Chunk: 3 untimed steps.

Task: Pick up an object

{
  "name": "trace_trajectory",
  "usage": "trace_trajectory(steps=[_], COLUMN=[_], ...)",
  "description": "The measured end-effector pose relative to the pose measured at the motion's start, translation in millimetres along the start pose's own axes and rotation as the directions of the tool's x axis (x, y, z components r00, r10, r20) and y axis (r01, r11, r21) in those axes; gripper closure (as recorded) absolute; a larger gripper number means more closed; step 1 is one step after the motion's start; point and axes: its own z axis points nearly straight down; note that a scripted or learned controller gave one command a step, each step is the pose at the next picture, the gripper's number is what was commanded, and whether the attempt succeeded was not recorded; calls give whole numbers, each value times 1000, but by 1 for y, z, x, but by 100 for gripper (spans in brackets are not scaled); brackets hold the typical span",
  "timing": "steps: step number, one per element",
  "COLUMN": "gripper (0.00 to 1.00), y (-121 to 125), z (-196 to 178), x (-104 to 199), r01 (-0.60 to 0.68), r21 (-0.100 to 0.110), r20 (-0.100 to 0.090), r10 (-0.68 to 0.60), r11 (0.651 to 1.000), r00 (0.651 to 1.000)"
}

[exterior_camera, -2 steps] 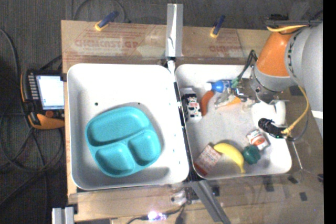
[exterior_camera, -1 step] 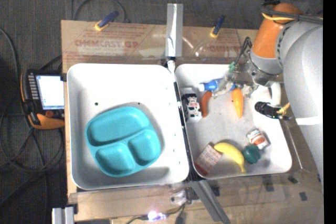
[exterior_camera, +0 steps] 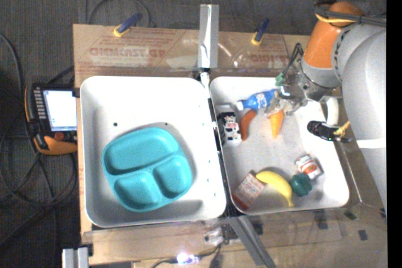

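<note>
Tool [exterior_camera: 281,103] is hovering at the far side of the right bin [exterior_camera: 342,194], directly over an orange carrot [exterior_camera: 276,124]; how wide it is set cannot be told, and no grip is evident. Nearer lie a banana [exterior_camera: 276,184] and a green object [exterior_camera: 300,185]. Carrot's long axis is running near-to-far, its top just under the tool. Left bin [exterior_camera: 91,135] is holding a blue tray [exterior_camera: 147,166].

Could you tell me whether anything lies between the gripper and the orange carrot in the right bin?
Nothing visible does. The gripper is right over the upper end of the orange carrot in the right bin. The blue bottle lies just to the carrot's left, touching or nearly so, and could crowd a grasp.
</note>
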Motion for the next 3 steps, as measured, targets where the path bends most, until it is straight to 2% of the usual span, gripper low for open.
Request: trace_trajectory(steps=[1, 2, 3], gripper=[100, 100, 100], y=[-2, -31, -10], z=[3, -20, -161], x=[32, 38, 107], r01=[-125, 35, -14], r21=[-27, -56, -58], r20=[13, -1, -3], r10=[125, -36, 14], r11=[992, 998, 998], r00=[992, 999, 1000])
